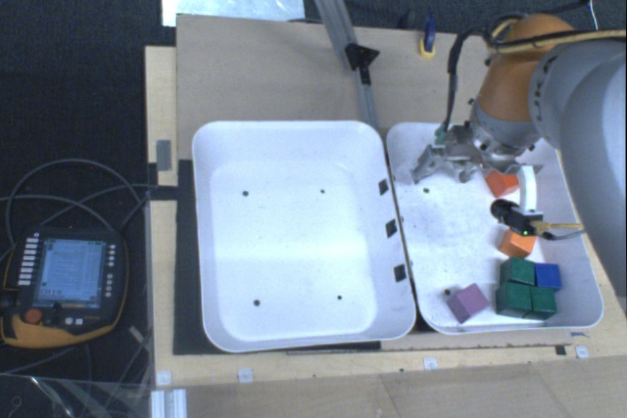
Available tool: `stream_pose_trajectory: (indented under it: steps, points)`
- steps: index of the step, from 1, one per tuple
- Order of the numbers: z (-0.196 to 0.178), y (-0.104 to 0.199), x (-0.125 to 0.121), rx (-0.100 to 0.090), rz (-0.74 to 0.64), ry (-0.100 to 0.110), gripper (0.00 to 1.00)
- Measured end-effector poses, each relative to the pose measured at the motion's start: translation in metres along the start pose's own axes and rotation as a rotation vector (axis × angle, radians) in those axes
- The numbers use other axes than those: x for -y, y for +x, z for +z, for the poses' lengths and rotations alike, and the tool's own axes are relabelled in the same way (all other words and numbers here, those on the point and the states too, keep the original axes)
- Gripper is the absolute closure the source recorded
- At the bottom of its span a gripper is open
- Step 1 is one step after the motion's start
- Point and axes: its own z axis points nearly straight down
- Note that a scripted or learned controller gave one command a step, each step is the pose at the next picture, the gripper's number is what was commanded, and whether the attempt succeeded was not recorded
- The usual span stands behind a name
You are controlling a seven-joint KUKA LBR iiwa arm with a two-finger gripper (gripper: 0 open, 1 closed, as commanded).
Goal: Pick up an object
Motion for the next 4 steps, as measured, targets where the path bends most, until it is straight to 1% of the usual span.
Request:
stream_pose_trajectory:
  steps: [1,2,3,4]
  points:
    - [-0.013,0.000,-0.002,0.000,-0.002,-0.005,1.00]
    - [-0.063,-0.008,0.000,0.000,0.002,-0.007,1.00]
    - [-0.128,-0.013,-0.003,0.001,0.001,-0.010,1.00]
    - [-0.163,-0.012,-0.005,0.000,0.000,-0.006,1.00]
